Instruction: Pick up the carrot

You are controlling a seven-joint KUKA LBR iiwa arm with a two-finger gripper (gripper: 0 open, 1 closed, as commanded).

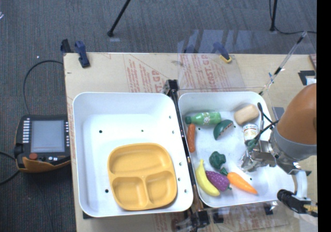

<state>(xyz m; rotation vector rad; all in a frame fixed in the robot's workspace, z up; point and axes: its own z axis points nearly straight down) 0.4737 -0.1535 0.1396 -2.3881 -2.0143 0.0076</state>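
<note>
You've got two white bins side by side on a cardboard-covered bench [129, 70]. The left bin [90, 122] holds one yellow divided tray [142, 175], sitting toward its near right corner; the rest of that floor is bare white, so lots of open room there.

The right bin [207, 97] is the crowded one. Going by size: green bottle [203, 118] lying on its side near the far left, yellow banana [206, 179] at the near left rim, carrot [241, 182] lying flat near the near edge, tip pointing right, its stem end just beside the purple eggplant [218, 180], which touches the banana. Then a tan bread-like block [246, 114] at the far right, a small can [250, 132] just below it, a dark green wedge [223, 129] mid-bin, a thin orange-red piece [191, 138] along the left wall, and a dark green lumpy piece [217, 161] in the centre.

The gripper [253, 161] hangs above the right bin's floor, just up and right of the carrot, not on it. You cannot tell if its fingers are open or closed; nothing shows between them.

Writing: red print on the cardboard, mirrored and partly cut off, not readable. Can label too small to read.

A pendant [45, 140] lies on the floor left of the bench
</note>
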